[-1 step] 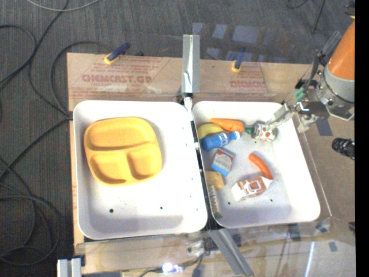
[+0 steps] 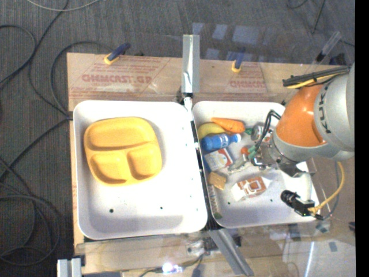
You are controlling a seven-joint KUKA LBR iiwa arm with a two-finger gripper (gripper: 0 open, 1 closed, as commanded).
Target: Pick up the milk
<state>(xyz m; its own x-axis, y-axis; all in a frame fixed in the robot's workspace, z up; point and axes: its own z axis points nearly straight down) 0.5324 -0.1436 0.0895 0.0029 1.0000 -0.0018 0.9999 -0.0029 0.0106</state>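
A small blue and white carton [image 2: 216,160], which looks like the milk, lies in the left part of the right bin [image 2: 262,212]. Just above it lies a blue bottle [image 2: 221,141] with a pale cap. The grey and orange arm reaches in from the right, and my gripper [image 2: 258,153] hangs over the middle of this bin, to the right of the carton and apart from it. The wrist hides most of the gripper from above. Nothing shows held in it.
In the right bin there are also an orange carrot [image 2: 229,123], a yellow fruit [image 2: 209,130], a tan biscuit [image 2: 217,180] and a white packet with orange print [image 2: 252,186]. The left bin [image 2: 115,212] holds a yellow compartment tray [image 2: 123,149].
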